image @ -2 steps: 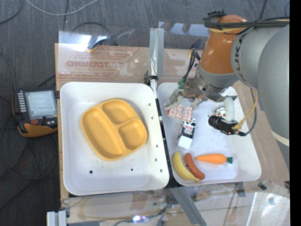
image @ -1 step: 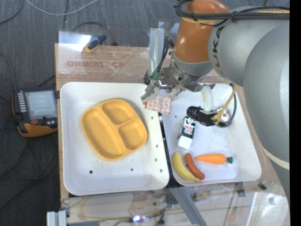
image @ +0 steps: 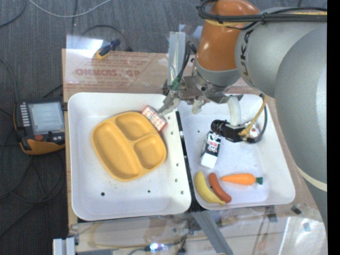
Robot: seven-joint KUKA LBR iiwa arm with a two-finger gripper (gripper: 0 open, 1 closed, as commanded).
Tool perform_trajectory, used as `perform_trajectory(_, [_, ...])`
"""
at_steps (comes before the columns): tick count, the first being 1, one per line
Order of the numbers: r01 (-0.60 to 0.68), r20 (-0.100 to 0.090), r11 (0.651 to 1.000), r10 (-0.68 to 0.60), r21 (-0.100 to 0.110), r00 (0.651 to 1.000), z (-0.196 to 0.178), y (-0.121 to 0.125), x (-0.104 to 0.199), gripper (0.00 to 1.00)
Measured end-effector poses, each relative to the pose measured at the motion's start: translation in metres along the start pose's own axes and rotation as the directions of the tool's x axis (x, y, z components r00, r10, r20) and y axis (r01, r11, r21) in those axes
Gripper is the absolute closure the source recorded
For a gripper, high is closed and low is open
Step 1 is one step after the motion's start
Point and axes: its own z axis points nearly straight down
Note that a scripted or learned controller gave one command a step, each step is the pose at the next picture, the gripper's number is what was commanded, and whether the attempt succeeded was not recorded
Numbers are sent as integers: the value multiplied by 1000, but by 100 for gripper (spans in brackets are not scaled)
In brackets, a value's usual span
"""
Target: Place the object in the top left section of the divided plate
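Pincer [image: 166, 104] clenched on small red-and-white packet [image: 154, 117], at upper right rim of yellow divided plate [image: 129, 144].

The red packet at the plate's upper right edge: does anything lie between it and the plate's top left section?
Nothing visible does. The red packet sits at the gripper tip, overlapping the upper right rim of the plate. The top left section lies just left of it, open, with only a low divider ridge nearby.

Grey arm [image: 297, 73] — orange band [image: 226, 33], black cables [image: 234, 16]
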Motion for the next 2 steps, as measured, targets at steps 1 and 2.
perform_trajectory(1, [-131, -1, 991, 131, 2, 991, 44, -22, -15, 0])
perform_trajectory(2, [-131, -3, 991, 131, 6, 991, 38, -21, -14, 100])
